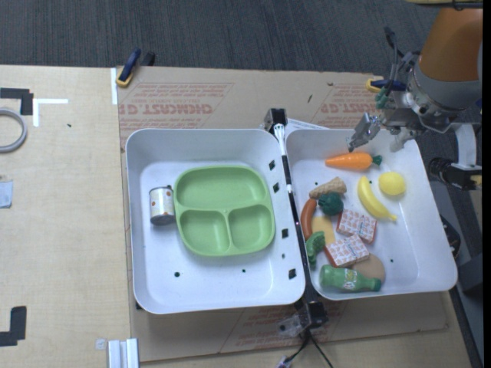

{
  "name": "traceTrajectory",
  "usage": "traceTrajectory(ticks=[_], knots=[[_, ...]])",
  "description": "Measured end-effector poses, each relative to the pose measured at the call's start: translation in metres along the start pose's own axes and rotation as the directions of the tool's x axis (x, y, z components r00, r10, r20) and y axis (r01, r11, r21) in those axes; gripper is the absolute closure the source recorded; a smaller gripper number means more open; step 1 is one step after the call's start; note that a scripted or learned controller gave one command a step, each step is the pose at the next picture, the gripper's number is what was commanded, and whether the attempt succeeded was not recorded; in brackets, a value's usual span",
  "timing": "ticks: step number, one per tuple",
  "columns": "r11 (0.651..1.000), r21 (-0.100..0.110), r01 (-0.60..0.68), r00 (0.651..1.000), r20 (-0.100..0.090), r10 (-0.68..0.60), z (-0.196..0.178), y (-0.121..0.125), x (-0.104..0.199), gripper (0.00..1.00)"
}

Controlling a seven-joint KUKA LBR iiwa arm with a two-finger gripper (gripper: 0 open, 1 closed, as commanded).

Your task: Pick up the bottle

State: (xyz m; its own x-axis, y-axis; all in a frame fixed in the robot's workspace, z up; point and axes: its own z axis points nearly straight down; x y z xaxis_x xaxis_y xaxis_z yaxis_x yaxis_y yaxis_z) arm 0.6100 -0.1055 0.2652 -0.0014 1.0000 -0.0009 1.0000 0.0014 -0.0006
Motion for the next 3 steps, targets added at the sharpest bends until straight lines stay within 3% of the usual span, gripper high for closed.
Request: traceTrajectory(ticks=[1, 2, 3], knots=[[1.0, 0.0, 0.001, 1.0, 0.001, -0.001, -0.009, 0.0, -0.001, 1.0], [1.0, 0.001, -0.022, 1.0, 0.0, 0.022, 0.029, -0.056, 0.052, 1.0], [0.995, 0.002, -0.098, 0.995, 0.0, 0.098, 0.027, -0.097, 0.115, 1.0]])
